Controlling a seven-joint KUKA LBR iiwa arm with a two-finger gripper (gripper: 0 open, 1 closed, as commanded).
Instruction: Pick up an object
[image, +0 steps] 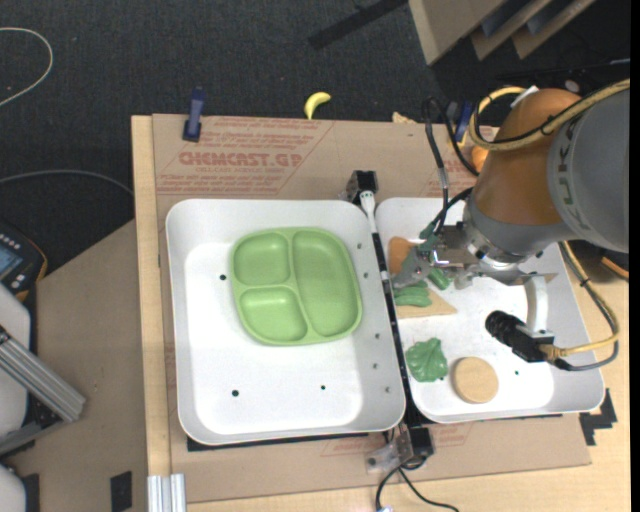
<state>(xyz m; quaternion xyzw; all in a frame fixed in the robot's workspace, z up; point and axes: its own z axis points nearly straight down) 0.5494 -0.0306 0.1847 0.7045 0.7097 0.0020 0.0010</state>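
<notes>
The gripper (432, 268) is down in the right bin (545, 388), over a green piece (412, 296) and an orange piece (399, 250) near its left wall; whether it is open or closed I cannot tell. Nothing looks lifted, so the grasp and lift seem yet to come.

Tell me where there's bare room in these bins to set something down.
The left bin has most room: a wide strip between the green divided plate and the near rim, a narrower one on the plate's left. The right bin is crowded: the gripper, a green piece, a leafy green piece and a tan disc fill its left half.
</notes>
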